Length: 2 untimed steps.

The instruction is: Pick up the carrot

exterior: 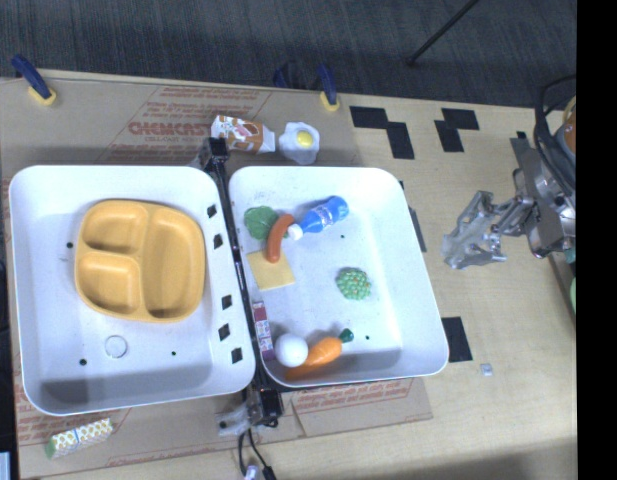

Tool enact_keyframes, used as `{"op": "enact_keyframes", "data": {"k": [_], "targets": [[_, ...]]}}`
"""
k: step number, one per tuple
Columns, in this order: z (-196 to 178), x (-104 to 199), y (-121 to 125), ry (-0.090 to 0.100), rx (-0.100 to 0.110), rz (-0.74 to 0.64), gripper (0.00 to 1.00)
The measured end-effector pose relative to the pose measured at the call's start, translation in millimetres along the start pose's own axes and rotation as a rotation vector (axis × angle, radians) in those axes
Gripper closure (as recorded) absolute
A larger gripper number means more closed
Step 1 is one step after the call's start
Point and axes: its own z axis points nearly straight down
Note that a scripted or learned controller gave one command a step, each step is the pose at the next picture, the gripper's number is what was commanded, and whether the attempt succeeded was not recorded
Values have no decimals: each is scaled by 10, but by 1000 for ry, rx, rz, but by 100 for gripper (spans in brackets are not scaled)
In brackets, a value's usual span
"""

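Cardboard sheeting (388,408) covers the bench, with black squares marked on it to the right and printed red lettering at the far left. At the near edge, a small speckled wrapper (80,435) lies on the cardboard just outside the left bin (38,268). Inside the right bin (413,298), at its near wall, the carrot (318,353) lies on its side with its green top pointing right, touching a white egg (291,349) on its left. Farther in sits a green bumpy ball (354,284), and left of it a yellow cheese slice (272,268). Beyond those, a sausage (278,236) leans between a green leafy piece (259,219) and a blue bottle (322,214). The left bin holds an orange divided plate (141,258).

Well to the right of the right bin, over the open bench, the gripper (472,236) hangs with its silver fingers spread apart and nothing between them, well apart from the carrot. On the far cardboard rest a small carton (238,133) and a fried egg toy (300,142).
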Motion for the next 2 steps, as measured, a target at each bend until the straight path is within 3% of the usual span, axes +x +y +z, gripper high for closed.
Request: {"op": "enact_keyframes", "data": {"k": [1,2], "targets": [[1257,9,3,3,-1,215,100],[660,-150,24,1,-1,-179,100]]}}
